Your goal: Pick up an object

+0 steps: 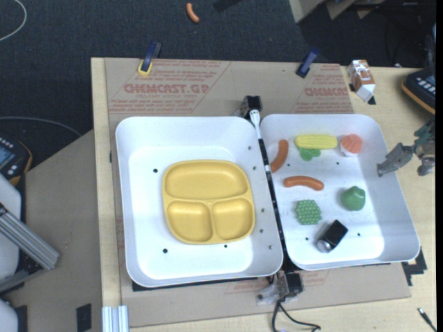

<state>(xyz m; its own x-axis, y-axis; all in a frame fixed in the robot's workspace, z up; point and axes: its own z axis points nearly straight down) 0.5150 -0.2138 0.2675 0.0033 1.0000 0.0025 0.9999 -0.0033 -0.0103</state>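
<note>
Camera view, nearest first: in the right bin (398,244) a small black block with a silver end (331,234) lies close to the near wall. Just beyond it to the left sits a bumpy green broccoli piece (308,211), and to the right a smooth green pepper (353,198). Farther in, an orange-red sausage (303,182) lies crosswise, and a second sausage (278,155) lies at a slant near the bin's left wall. Toward the far wall rest a yellow corn cob (315,142) with a bit of green touching its near side, and just right of it a pinkish-red round piece (351,144).

The left bin (135,185) holds a yellow divided tray (208,200), well apart from the food items.

The gripper (396,160) hangs at the right bin's right rim, apart from every item; nothing sits between its fingers, and whether they are spread or closed cannot be told.
</note>
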